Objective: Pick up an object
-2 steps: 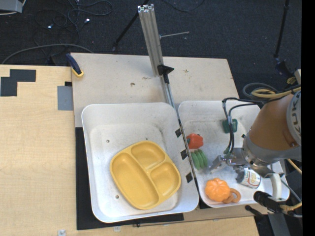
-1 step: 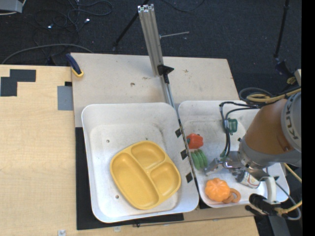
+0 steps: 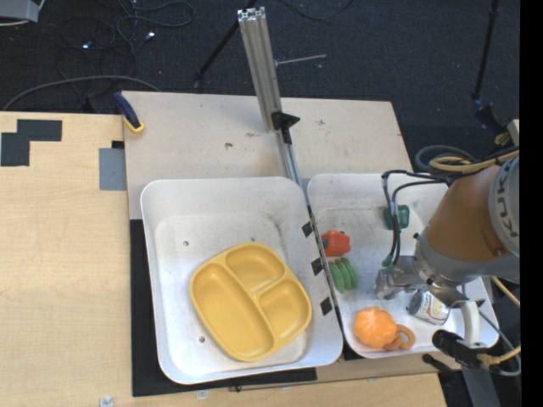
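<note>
Over the right bin, near its right edge, you see the arm covering much of the bin floor, so whatever lies under its grey and orange bulk is hidden from you. Its end effector hangs low above the middle of that bin, small and dark against the metal; you cannot tell how it is set. Just beside it, toward the bin's near right corner, a small jar is half tucked under the wrist, and the print on its label is too small to read. At the bin's near edge lies an orange toy with a ring at its side. Along the left wall you find a red toy with a green toy just beside it. Across the left bin, a yellow divided plate lies in full sight.
</note>
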`<state>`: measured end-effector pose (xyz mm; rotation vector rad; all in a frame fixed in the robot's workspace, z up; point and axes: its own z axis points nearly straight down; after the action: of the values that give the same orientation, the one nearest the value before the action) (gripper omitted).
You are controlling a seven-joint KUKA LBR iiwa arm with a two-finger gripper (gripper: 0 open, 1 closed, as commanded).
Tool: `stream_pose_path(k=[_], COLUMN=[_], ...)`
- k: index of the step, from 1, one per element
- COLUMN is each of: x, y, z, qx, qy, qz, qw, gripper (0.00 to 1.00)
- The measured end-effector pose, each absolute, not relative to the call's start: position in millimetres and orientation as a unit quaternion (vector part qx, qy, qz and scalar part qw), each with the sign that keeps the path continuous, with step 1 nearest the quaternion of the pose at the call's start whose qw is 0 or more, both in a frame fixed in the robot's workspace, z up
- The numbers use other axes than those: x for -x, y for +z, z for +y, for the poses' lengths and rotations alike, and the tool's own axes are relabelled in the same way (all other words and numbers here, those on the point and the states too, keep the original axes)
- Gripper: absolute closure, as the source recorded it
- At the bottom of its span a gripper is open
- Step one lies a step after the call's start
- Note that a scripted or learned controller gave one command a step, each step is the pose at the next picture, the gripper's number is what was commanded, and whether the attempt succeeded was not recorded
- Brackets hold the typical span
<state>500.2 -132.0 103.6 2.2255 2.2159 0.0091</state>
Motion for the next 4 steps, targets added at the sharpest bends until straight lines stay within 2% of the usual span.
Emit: stream_pose_path(k=[2, 3, 4], x=[-490.7, -491.5, -502.5], y=[192, 218, 228], z=[-132, -133, -80], qx=[-0.707, -0.707, -0.706], qy=[0.0006, 0.0002, 0.0], qz=[0.708, 0.707, 0.709], qw=[0.001, 0.0, -0.001], gripper=[1.0, 1.0, 1.0])
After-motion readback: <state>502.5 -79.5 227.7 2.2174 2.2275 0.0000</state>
